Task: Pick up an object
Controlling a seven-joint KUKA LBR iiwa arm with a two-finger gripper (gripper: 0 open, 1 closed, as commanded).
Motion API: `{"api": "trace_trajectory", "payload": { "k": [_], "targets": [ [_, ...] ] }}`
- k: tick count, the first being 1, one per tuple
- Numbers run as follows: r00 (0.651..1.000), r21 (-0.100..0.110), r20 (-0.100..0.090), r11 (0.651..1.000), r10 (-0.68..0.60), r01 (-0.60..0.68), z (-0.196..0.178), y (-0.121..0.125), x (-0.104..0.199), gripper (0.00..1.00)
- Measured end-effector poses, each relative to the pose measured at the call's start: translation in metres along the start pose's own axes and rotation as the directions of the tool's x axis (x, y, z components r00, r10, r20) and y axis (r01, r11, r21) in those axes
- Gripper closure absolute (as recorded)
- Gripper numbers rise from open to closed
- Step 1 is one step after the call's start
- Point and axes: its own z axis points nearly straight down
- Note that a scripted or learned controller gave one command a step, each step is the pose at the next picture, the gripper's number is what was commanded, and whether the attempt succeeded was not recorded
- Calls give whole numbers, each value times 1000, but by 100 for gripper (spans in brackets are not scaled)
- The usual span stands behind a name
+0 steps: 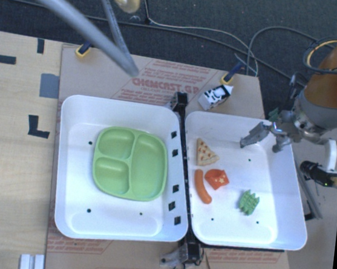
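Hovering over the right bin's [283,193] far corner, the gripper [267,137] has its 2 fingers spread wide w/ nothing between them. Pick candidates all sit in that bin: pizza slice [205,152], tomato piece [216,179], hot dog [203,186] and broccoli [248,202]. Left bin [69,149] just has the green divided plate [131,162].

Risk imo: hot dog and tomato piece are touching, pizza slice is just beside them, so a drop there could nudge 1 away or pinch 2 at once. Broccoli's apart from the rest, prob the safer pick, tho small enough to slip out.
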Motion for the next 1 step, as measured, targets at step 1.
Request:
{"api": "trace_trajectory", "payload": {
  "k": [1],
  "targets": [
    [1000, -14, 3, 1000, -4, 4, -9, 3, 0, 0]
  ]
}}
